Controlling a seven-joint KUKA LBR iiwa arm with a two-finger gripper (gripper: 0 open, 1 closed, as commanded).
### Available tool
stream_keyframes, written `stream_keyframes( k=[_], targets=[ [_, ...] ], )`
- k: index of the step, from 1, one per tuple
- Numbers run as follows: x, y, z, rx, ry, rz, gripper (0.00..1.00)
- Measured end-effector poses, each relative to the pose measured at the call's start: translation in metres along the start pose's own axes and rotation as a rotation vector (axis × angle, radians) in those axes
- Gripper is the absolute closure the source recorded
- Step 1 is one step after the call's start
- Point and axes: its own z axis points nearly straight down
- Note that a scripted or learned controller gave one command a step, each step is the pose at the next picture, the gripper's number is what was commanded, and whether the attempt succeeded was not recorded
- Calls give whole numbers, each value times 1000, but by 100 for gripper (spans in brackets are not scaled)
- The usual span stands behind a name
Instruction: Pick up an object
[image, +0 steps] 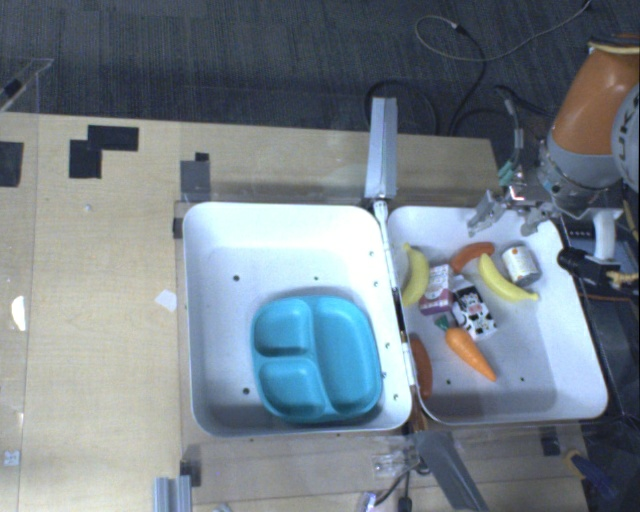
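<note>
My gripper (505, 221) hovers over the far edge of the right bin (560, 385); it is open, its fingers spread with nothing between them. Just below it lie a red sausage (470, 255), a yellow banana (506, 281) and a silver can (520, 264). A second banana (414, 274) rests along the bin's left wall. Near the middle sit a small pink-and-white packet (437, 290) and a black-and-white toy (473, 311). An orange carrot (470, 354) lies toward the front, and another red sausage (421, 365) sits at the front left.
The left bin (215, 300) holds a blue divided plate (315, 355). A metal post (382, 150) stands behind the seam between the bins. Cables hang at the right by the arm (595, 110).
</note>
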Motion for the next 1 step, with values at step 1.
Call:
stream_keyframes(
  k=[1],
  targets=[
    [36,19,82,1,0,-32,0]
  ],
)
